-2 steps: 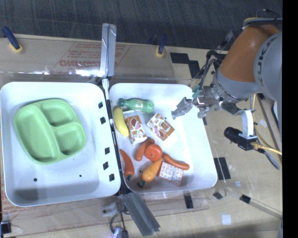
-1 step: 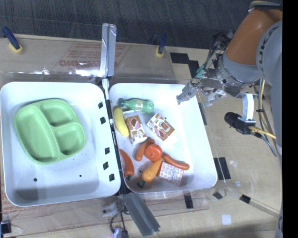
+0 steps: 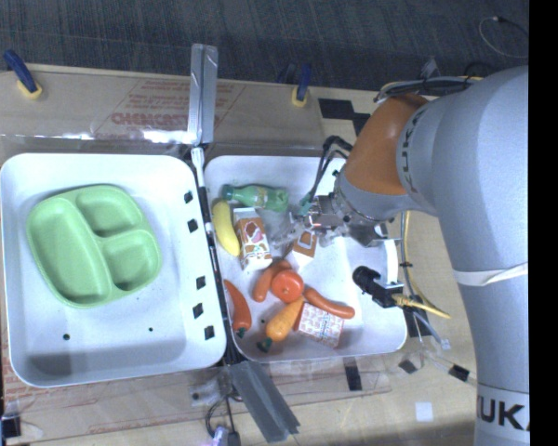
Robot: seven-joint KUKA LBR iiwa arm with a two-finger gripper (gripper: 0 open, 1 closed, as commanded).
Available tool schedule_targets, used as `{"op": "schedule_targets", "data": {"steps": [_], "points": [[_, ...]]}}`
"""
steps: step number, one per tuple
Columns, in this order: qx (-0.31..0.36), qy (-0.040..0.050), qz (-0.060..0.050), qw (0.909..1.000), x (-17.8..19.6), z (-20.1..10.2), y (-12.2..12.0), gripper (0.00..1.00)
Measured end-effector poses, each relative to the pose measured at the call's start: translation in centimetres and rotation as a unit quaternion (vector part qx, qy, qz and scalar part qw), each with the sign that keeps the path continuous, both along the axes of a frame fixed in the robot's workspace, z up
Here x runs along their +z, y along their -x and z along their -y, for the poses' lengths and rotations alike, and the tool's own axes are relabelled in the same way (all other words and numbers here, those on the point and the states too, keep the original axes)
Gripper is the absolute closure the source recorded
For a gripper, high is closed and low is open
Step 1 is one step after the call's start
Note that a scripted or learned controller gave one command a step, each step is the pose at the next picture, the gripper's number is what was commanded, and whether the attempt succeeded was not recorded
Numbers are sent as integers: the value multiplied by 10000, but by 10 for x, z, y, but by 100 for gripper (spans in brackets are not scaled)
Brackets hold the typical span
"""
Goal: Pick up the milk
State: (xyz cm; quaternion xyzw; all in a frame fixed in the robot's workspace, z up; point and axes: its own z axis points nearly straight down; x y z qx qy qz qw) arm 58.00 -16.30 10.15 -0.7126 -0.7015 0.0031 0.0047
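Among the fruit in the right bin (image 3: 381, 337), the milk carton (image 3: 253, 240) lies flat (light, stiff, probably crushable); grip its narrow sides. I cannot tell the gripper's (image 3: 309, 223) state.

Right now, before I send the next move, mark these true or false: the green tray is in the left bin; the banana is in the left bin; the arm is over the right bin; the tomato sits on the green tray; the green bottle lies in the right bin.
1. The green tray is in the left bin. True.
2. The banana is in the left bin. False: it lies in the right bin, along its left wall.
3. The arm is over the right bin. True.
4. The tomato sits on the green tray. False: it is in the right bin, among the carrots.
5. The green bottle lies in the right bin. True.
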Motion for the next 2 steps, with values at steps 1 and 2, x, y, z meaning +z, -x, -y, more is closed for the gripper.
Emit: {"op": "schedule_targets", "data": {"steps": [1, 2], "points": [[30, -11, -38, 10000, 6, 0, 0, 100], [284, 7, 42, 9996, 110, -115, 35, 100]]}}
